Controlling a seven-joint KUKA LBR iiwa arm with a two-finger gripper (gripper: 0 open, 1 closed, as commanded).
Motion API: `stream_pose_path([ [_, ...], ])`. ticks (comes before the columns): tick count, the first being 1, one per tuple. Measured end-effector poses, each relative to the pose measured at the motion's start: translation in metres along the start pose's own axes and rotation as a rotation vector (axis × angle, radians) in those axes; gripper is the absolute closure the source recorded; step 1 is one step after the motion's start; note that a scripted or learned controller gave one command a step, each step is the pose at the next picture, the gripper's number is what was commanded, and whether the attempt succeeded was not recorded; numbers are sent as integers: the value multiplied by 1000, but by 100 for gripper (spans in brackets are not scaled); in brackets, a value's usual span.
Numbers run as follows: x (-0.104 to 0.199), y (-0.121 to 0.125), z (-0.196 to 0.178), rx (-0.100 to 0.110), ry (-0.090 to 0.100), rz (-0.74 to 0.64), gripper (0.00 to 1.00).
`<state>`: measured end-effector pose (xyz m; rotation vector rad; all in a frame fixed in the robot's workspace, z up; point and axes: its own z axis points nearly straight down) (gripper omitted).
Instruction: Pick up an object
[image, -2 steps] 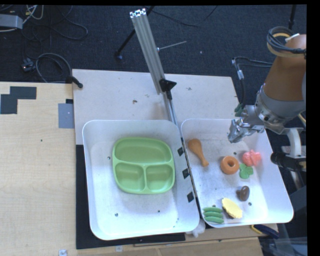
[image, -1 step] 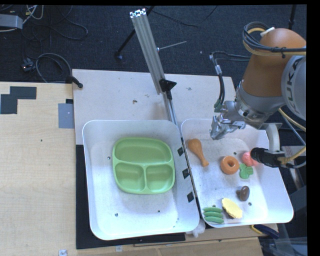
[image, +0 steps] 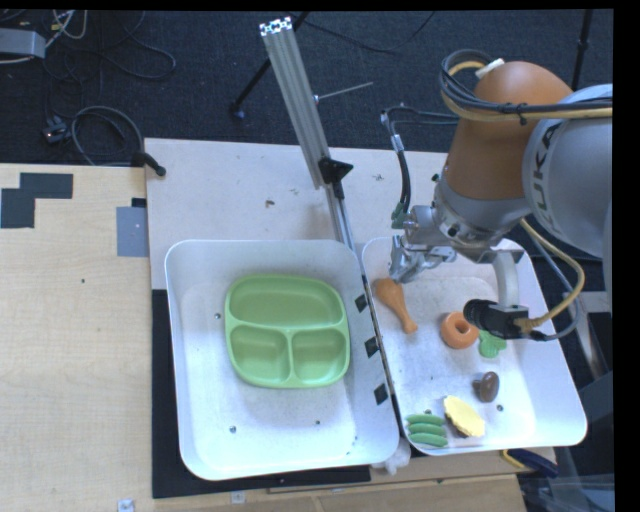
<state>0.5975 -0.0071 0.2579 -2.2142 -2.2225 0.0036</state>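
Grey arm (image: 570, 160) bears partial letters "UK" above gripper (image: 408, 262).

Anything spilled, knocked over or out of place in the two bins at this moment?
Nothing stands out. The green divided plate lies flat in the left bin. The toy drumstick, orange ring, brown piece, yellow piece and green pods all lie inside the right bin. The claw hovers above the drumstick.

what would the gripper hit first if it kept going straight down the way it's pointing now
Probably the bare floor of the right bin, near its upper left corner. The gripper points down there, and the orange drumstick-shaped toy lies just below it in the view, so it might graze the toy's thick end; depth is unclear.
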Motion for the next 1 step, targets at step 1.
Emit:
stream_pose_path([
  [1, 53, -2, 10, 1, 0, 0, 100],
])
